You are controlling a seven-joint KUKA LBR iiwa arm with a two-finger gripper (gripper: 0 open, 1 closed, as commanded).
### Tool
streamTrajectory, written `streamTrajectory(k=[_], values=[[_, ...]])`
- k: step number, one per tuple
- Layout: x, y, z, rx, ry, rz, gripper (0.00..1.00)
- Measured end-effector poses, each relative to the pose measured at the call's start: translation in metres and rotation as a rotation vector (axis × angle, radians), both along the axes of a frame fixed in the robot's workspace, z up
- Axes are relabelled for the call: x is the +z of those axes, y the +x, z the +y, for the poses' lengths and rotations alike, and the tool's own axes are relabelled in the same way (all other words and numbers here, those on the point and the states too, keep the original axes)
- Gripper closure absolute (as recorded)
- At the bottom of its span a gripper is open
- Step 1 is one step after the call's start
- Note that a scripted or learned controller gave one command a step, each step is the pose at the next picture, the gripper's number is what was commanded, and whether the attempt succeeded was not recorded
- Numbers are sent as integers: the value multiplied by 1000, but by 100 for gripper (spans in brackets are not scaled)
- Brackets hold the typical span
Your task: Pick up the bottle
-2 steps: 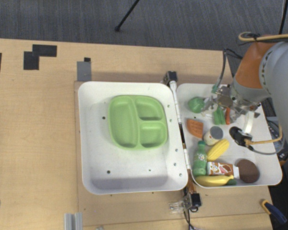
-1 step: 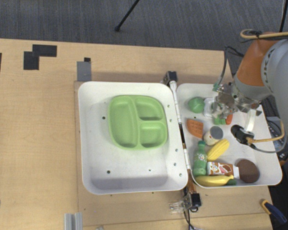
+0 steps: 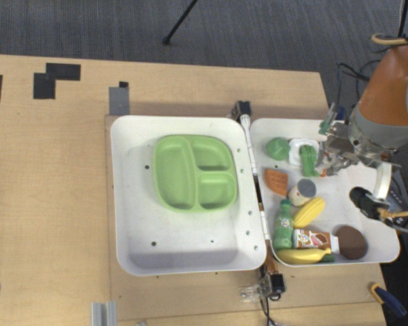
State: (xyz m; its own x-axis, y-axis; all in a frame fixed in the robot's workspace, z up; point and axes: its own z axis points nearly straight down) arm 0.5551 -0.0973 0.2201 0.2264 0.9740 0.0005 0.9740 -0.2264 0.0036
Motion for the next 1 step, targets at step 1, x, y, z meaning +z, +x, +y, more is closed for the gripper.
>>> streamTrajectory(k=[1], values=[[-1, -51, 34, -103, 1, 3, 100]])
